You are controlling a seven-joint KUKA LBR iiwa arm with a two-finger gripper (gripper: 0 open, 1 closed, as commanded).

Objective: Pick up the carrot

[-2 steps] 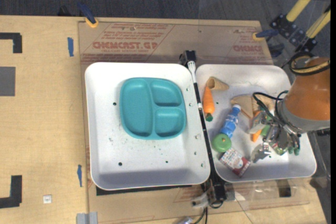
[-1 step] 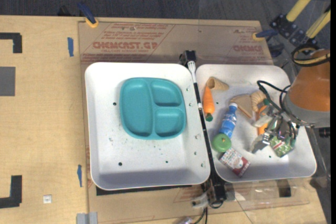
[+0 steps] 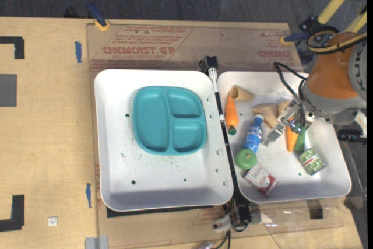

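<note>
An orange carrot (image 3: 231, 112) with a green stem end lies along the left wall of the right bin (image 3: 341, 181), pointing towards the back. My gripper (image 3: 284, 130) hangs low over the middle of the same bin, well to the right of that carrot. A second, smaller orange piece (image 3: 289, 140) sits right under the gripper, next to a green item (image 3: 301, 141). The view does not let me judge whether anything is held.
Around the gripper lie a blue bottle (image 3: 253, 136), a green-capped item (image 3: 246, 158), a red and white packet (image 3: 260, 178), a green carton (image 3: 312, 161) and tan pieces (image 3: 266, 112). The left bin (image 3: 111, 172) holds a teal divided plate (image 3: 170, 119).
</note>
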